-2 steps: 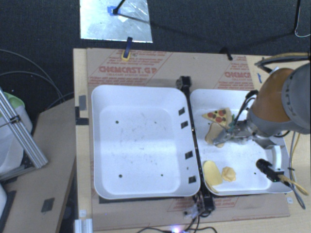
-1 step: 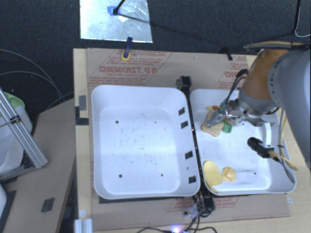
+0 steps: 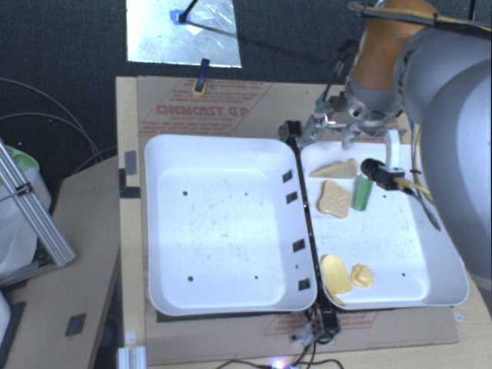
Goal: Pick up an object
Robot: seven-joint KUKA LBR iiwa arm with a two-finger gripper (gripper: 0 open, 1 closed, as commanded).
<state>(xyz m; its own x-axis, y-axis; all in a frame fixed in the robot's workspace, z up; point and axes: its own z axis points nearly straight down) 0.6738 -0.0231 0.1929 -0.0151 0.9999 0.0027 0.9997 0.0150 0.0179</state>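
We judge this the approach: our hand [image 3: 336,128], apart or together we cannot tell, hangs at the right bin's [image 3: 400,244] upper rim and must next drop onto the tan slice [image 3: 334,199] just below.

My colours: a grey arm [image 3: 453,75] with an orange band [image 3: 384,44].
Both bins are white, and the left bin [image 3: 223,229] is flecked with small dark specks. The right bin [image 3: 400,237] shows a tan bread slice [image 3: 334,198], a paler tan wedge [image 3: 334,171], a green cylinder [image 3: 362,194], a yellow disc [image 3: 335,274] and a yellow lump [image 3: 361,275]. The cardboard [image 3: 207,110] is brown with red print, and the sheet [image 3: 184,21] is silver with a blue mark [image 3: 178,16].
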